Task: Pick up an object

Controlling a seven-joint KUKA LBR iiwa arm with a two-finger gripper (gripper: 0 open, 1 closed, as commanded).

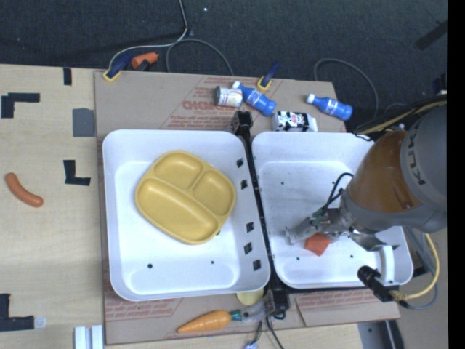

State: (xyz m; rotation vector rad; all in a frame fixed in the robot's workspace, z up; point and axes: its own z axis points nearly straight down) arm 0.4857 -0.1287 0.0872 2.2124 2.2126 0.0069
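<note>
Arm (403, 177) reaches in from 3 o'clock, wrist low over the right bin (290, 162). Gripper (314, 230) sits at roughly 5 o'clock within that bin, right above a small orange-red block (317, 245) on the bin floor. The block touches or lies just under the finger ends. I cannot tell if the jaws are spread or pinched; the metal parts blur together at this angle. The block looks to rest on the floor, not lifted.

Progress, as judged: approach done, arm down at the target. Grasp not confirmed, lift not yet done. That is the whole remainder of the job.

Left bin (116, 195) carries a yellow divided plate (186, 195), lying flat near its centre, well apart from the gripper.

Surface: both bins sit on a cardboard sheet (145, 97) over a pale wood bench. Beyond the bins at 12 o'clock lie two blue bottles (258, 99) (330, 107), a small white jar (229, 96) and a black-and-white carton (294, 121). A toy carrot (205, 322) lies at 6 o'clock on the cardboard edge. A toy sausage (23, 190) lies at 9 o'clock on the bench, far off. Dark cloth backdrop with loose cables at the top.
</note>
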